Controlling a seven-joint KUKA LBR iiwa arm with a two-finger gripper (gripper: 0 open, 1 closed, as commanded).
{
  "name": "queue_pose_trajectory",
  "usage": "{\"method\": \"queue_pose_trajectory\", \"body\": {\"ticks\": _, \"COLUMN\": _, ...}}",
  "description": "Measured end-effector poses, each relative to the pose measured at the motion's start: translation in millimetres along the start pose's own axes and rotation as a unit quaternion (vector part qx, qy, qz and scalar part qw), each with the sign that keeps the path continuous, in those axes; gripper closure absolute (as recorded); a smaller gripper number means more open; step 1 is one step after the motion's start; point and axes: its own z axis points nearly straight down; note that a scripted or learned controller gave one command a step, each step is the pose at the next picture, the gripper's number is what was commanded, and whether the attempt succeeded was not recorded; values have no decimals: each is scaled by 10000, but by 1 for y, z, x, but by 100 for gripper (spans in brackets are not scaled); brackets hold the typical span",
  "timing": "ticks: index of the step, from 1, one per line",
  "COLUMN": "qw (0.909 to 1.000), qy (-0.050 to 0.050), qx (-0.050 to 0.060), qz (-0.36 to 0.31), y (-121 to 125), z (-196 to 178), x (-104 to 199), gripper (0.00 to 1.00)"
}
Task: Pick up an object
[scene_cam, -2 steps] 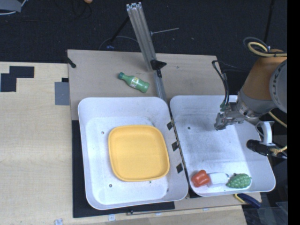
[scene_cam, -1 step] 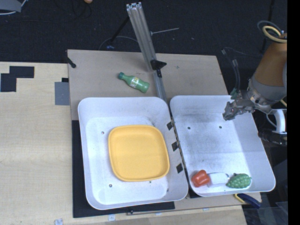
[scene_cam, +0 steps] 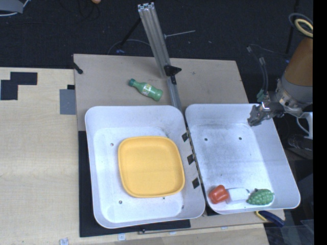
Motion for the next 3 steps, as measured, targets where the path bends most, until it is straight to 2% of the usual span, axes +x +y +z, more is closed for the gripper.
{"method": "queue_pose_trajectory", "body": {"ticks": 1, "qw": 10000, "qy": 7, "qx": 11, "qz": -16, "y": -23, "z": 0, "x": 45, "gripper": 100}}
{"method": "queue_pose_trajectory", "body": {"ticks": 2, "qw": 10000, "qy": 2, "qx": 3, "qz": -19, "y": -36, "z": -15, "x": 94, "gripper": 100}}
{"method": "queue_pose_trajectory", "body": {"ticks": 3, "qw": 10000, "qy": 7, "qx": 13, "qz": -19, "y": -46, "z": -7, "x": 141, "gripper": 100}}
